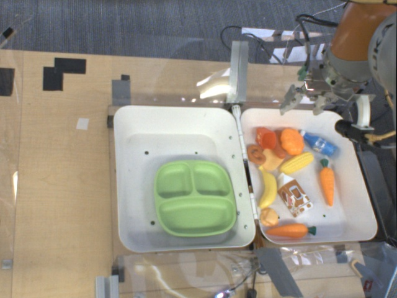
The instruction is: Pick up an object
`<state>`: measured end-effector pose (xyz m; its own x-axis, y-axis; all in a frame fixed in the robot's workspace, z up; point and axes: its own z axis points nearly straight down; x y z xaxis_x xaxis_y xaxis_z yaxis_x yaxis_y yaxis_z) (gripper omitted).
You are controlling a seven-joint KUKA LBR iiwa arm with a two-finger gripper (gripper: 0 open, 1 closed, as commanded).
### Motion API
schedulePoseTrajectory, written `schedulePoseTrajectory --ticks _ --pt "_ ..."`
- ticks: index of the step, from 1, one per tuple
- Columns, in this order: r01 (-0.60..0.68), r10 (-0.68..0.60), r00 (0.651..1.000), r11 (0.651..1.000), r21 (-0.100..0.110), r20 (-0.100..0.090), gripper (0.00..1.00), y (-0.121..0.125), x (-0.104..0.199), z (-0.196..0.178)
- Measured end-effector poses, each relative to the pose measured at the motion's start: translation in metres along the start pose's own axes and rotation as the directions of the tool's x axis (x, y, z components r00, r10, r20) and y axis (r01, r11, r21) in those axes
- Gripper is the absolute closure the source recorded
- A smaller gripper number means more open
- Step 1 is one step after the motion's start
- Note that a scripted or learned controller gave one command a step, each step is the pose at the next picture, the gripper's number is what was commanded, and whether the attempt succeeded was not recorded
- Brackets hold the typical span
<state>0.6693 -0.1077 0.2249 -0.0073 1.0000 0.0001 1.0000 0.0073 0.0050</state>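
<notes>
The right bin (366, 219) holds several toy foods: a red tomato (265, 138), an orange (291, 141), a blue bottle (320, 144), a corn cob (296, 162), a banana (268, 188), a brown snack packet (294, 197) and two carrots (327, 185) (290, 231). My gripper (304, 102) hangs over the far rim of this bin, above and behind the orange. Its two fingers stand apart, open, with nothing between them.
A green divided plate (195, 197) lies in the left bin (133, 141). A metal divider post (239, 64) rises between the bins at the back. Cables and the arm's body crowd the upper right.
</notes>
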Motion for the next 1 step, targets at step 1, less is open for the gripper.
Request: schedulePoseTrajectory --ticks 1 --pt "-0.072 0.072 0.997 0.997 0.002 0.001 0.0 -0.0015 -0.0042 0.1151"
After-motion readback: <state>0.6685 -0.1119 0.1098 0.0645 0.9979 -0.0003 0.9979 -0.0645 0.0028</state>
